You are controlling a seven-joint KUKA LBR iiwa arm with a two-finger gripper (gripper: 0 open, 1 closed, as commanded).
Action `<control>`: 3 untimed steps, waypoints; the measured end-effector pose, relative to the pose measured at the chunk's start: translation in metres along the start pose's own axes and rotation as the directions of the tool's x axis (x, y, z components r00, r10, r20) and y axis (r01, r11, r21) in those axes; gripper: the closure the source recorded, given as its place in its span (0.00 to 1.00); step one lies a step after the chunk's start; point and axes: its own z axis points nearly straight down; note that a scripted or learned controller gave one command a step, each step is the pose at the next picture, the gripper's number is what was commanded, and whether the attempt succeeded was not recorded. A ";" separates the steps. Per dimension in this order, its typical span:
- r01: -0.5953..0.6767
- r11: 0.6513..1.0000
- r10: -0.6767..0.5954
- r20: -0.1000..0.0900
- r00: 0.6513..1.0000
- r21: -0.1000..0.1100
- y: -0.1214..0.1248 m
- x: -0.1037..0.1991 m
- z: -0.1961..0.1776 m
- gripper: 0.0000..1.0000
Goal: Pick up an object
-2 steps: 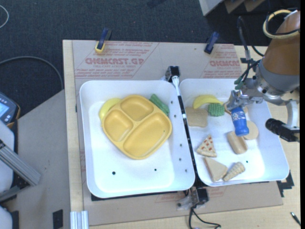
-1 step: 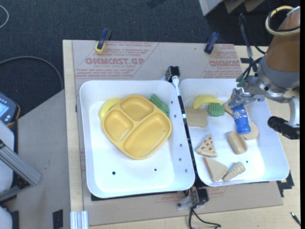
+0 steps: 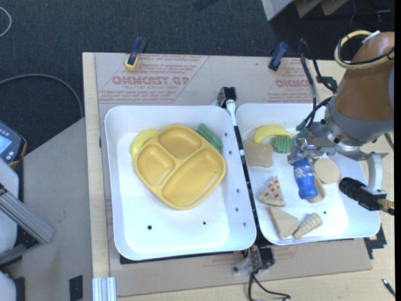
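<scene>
My gripper [image 3: 305, 150] hangs over the right bin [image 3: 341, 221], near its middle, at the end of the grey arm. Directly below it lies a blue bottle [image 3: 306, 180] with a white cap that points up toward the gripper. The cap end meets the gripper's tip, and the view does not settle whether the bottle is held. Around it lie a banana [image 3: 270, 132], a green knobbly piece [image 3: 283, 145], a tan toast slice [image 3: 259, 155], a pizza slice [image 3: 272, 194], a sandwich wedge [image 3: 283, 222], an ice cream cone [image 3: 308, 225] and a round cookie [image 3: 327, 171].
The left bin [image 3: 144, 221] holds a yellow divided plate [image 3: 180, 165], with a yellow item [image 3: 140, 142] and a green item [image 3: 210, 137] poking out from under it. A black divider rail [image 3: 241, 168] runs between the bins. A black part [image 3: 360, 194] juts in at the right.
</scene>
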 end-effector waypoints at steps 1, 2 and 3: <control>0.001 1.000 -0.001 0.000 1.000 0.000 -0.028 0.037 0.007 1.00; -0.001 1.000 0.001 0.001 1.000 -0.001 -0.037 0.053 0.003 1.00; -0.004 1.000 0.004 0.002 1.000 -0.001 -0.047 0.048 0.005 1.00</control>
